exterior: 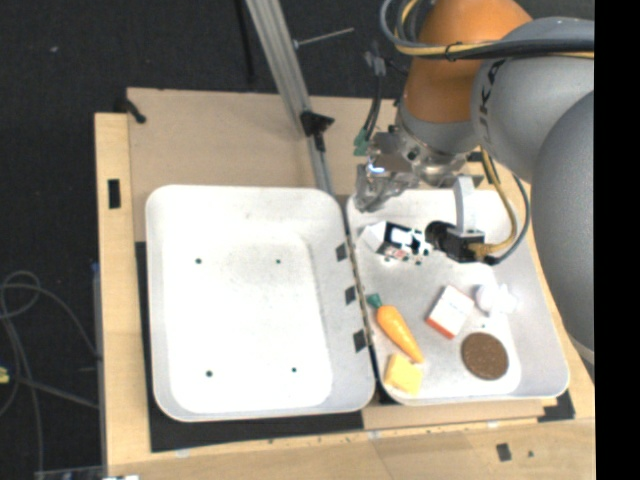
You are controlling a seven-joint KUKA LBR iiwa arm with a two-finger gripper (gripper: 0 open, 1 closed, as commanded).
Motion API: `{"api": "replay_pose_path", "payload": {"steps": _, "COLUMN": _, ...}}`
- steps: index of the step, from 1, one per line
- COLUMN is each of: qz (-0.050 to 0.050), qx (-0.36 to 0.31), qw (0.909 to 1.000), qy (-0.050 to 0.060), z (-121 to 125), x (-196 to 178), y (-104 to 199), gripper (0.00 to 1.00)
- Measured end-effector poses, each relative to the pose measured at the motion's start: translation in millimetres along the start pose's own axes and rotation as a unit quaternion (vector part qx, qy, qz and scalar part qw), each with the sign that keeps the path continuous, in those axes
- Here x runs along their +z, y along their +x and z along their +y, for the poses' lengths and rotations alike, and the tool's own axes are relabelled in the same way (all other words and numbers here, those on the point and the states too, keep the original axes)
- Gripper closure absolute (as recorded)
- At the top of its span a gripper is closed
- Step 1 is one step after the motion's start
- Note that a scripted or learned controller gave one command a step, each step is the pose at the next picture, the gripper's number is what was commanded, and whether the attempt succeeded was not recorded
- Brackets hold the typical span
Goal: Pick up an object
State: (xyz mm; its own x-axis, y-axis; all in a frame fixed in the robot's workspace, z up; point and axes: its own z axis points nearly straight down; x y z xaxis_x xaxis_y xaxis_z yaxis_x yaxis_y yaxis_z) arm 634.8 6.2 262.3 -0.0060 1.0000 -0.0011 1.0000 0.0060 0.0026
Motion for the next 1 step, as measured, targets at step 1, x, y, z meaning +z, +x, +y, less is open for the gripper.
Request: {"api": "replay_pose_path", "payload": {"steps": 1, "qz": 0.0, "qx": 0.0, "qw": 1.0, "qy": 0.001, "z": 18.1, "x": 12.9, "y": 57.9, "gripper": 1.0}}
